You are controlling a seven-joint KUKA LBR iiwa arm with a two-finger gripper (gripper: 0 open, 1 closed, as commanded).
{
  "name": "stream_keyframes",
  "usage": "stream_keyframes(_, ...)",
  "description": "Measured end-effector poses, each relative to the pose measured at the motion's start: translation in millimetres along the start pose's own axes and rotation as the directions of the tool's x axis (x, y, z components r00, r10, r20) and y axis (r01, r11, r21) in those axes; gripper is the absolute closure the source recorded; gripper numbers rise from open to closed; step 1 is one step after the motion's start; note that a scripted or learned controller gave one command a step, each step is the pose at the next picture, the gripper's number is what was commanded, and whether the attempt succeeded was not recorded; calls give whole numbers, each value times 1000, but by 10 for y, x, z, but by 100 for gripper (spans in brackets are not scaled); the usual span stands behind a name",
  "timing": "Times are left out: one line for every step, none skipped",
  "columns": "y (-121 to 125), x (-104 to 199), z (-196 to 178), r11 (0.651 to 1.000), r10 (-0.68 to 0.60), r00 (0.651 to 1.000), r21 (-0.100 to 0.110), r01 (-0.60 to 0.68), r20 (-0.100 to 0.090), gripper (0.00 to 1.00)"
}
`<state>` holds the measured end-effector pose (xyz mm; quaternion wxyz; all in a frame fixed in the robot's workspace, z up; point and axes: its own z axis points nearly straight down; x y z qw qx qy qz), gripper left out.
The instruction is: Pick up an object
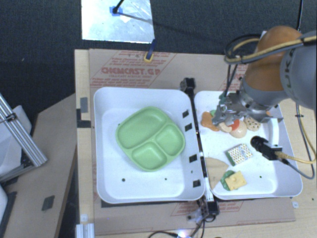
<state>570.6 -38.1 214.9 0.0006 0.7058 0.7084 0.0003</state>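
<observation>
We find the hand (224,114) low in the right bin (262,180), directly upon the orange piece (208,122) near the bin's far left, but cannot tell how open it is or whether it grips.

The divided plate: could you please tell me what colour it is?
The divided plate is plain light green, shown best in the camera view.

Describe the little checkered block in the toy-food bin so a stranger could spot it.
Find the white bin under the arm, beside the one holding the green plate. Near its middle, in front of the gripper, lies a small tilted block. It alone has a dotted grid face; the yellow chunk in front is smooth.
</observation>
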Motion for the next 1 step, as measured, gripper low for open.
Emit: stream_keyframes(-22,89,-118,1000,-4,1000,-1,4,-1,100)
